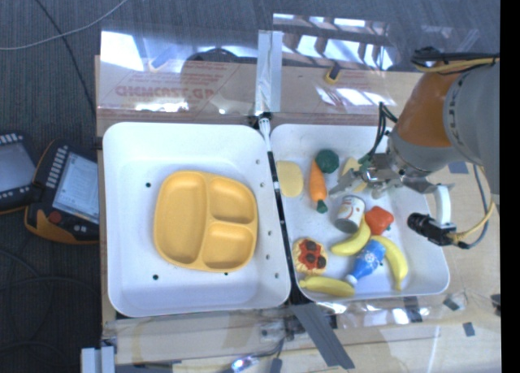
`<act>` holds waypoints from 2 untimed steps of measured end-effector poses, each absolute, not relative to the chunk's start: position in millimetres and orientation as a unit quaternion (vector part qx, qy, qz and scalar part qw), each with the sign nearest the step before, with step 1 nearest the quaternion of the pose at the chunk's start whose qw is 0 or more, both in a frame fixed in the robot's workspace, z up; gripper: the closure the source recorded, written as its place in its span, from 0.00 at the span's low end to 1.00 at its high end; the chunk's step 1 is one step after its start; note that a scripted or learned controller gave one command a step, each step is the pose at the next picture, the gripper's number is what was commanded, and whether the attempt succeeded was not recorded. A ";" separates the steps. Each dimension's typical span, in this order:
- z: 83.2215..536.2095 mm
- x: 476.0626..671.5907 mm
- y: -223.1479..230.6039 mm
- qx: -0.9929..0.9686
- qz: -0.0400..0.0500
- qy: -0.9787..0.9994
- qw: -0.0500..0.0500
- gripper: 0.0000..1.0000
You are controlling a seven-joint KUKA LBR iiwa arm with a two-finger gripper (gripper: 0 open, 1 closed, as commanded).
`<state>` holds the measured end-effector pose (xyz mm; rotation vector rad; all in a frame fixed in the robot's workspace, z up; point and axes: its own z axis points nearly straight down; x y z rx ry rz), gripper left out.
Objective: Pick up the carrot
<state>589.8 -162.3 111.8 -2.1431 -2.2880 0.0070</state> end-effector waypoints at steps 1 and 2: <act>111.6 585.9 -153.8 -0.765 0.003 -0.644 0.004 0.00; 90.3 613.0 -119.4 -0.751 0.002 -0.660 -0.003 0.00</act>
